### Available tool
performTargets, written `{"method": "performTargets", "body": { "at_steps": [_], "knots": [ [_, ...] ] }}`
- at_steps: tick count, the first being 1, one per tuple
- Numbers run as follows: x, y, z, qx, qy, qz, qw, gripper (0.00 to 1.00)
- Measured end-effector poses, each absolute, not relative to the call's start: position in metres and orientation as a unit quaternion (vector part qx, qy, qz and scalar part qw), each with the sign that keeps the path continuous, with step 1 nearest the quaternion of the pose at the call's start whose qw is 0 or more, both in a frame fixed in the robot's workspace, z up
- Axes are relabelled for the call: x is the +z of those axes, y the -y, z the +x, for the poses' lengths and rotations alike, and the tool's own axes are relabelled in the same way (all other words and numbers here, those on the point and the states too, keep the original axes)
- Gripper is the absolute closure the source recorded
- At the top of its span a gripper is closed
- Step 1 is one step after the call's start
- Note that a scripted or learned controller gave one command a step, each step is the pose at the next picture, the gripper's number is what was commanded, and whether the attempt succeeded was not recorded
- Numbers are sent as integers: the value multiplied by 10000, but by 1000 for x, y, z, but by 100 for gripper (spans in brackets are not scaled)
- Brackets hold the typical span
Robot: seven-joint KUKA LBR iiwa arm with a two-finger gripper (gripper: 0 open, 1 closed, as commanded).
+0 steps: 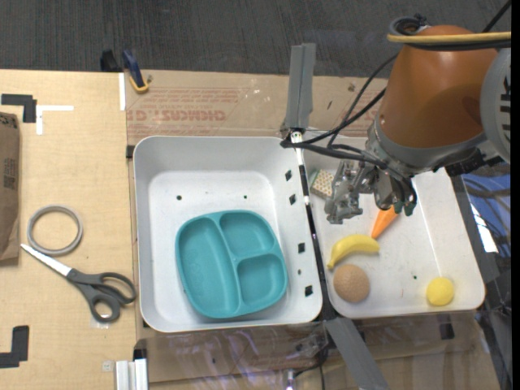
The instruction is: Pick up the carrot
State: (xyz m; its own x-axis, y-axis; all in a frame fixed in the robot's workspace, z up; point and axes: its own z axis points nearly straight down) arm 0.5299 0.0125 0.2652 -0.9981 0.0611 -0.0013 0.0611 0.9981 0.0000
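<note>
White bin [463, 242]: small, maybe stubby carrot [383, 222]

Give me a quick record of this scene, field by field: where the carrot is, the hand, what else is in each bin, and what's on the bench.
carrot: right bin, tilted, top end under the hand
hand: low over the right bin's back part, beside the carrot; grip unclear
rest of right bin: banana, brown ball, lemon
left bin: teal divided plate
bench, left side: scissors, tape roll
task state: carrot not yet lifted
</note>
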Motion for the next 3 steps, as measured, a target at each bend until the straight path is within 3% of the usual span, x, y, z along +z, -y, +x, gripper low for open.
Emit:
{"method": "performTargets", "body": {
  "at_steps": [1,2,3],
  "knots": [
    [230,-33,478,1,-9982,-595,1,100],
    [198,-52,483,2,-9984,-569,3,100],
    [192,-5,485,1,-9934,-1146,5,100]
  ]
}}
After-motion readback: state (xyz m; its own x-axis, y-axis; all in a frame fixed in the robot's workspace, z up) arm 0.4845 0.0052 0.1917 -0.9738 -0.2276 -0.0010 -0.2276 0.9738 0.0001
